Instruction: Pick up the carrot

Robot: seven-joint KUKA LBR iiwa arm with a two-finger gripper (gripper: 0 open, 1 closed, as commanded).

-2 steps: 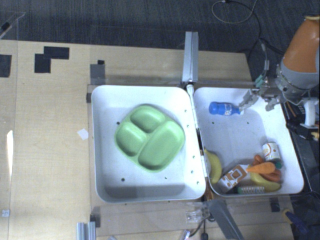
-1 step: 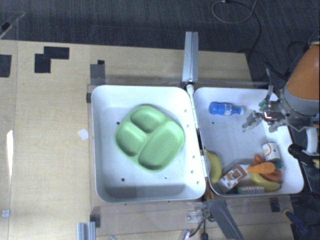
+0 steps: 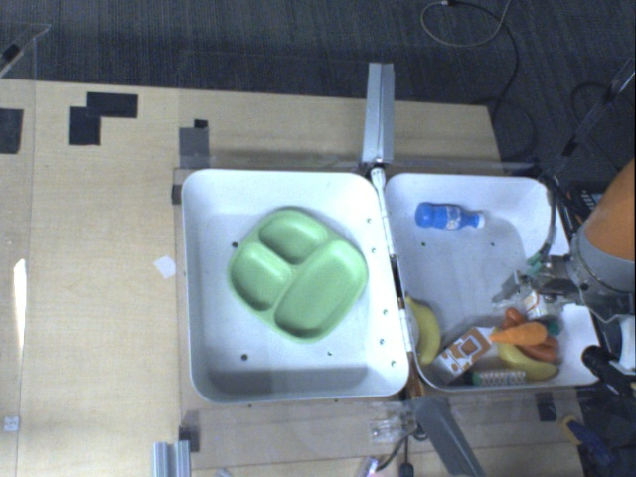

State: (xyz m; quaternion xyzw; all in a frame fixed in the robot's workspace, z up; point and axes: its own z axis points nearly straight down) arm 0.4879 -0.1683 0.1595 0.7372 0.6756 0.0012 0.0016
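Low along the front wall of the right bin (image 3: 467, 192) lies a crowded heap: a yellow banana (image 3: 427, 331) against the divider, a small brown-and-white packet (image 3: 465, 351), a dark flat bar (image 3: 497, 377) and a second yellowish fruit (image 3: 532, 368). The carrot (image 3: 527, 334) rests on top of this heap, orange, lying roughly crosswise and touching its neighbours. A blue bottle (image 3: 449, 217) lies well apart near the far wall. The left bin (image 3: 209, 266) carries a green divided plate (image 3: 298, 272).

The gripper (image 3: 542, 291) hangs just above the carrot's far side; whether the jaws are apart or together I cannot tell, as clutter masks them. I judge the step to be the final descent before grasping. The next move calls for straddling the carrot across its narrow width without snagging the fruit beneath.
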